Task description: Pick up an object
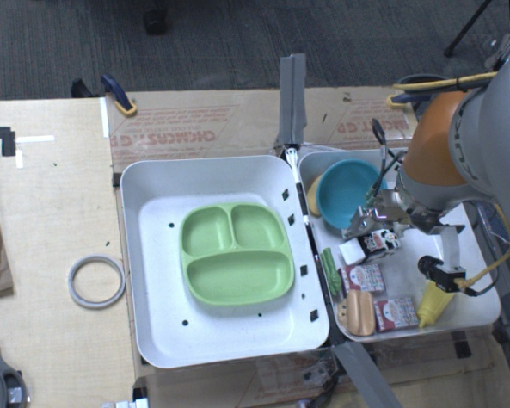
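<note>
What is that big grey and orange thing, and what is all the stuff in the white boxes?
That is a robot arm, seen by a camera looking down from above. It reaches in from the right, and its job is to pick something up. At its tip is a gripper, a hand with two fingers, low over the right bin. I cannot tell if it holds anything. In that bin lie a blue bowl, a yellow bottle, a toy hot dog and small packets. The left bin holds a green divided plate. On the bench beside it lies a roll of tape.
</note>
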